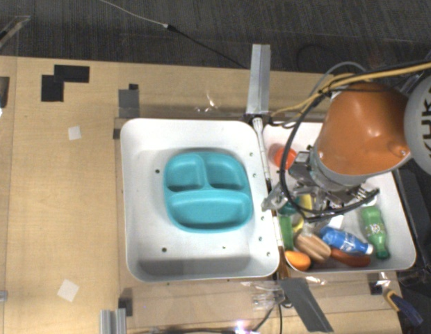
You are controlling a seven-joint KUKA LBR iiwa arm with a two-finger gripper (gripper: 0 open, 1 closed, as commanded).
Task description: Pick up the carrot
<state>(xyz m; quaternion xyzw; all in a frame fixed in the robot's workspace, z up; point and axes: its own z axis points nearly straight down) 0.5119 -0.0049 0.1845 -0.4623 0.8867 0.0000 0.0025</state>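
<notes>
Gripper (299,202) low over right bin (403,245) clutter, jaws state can't tell; carrot (283,156) sits just behind at the bin's left wall, so a neighbouring toy could get grabbed instead.

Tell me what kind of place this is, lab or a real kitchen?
Probably a robotics lab bench, not a kitchen. A KUKA arm reaches over two white bins set into a plywood bench; one holds a teal plate, the other toy food such as a green bottle.
</notes>
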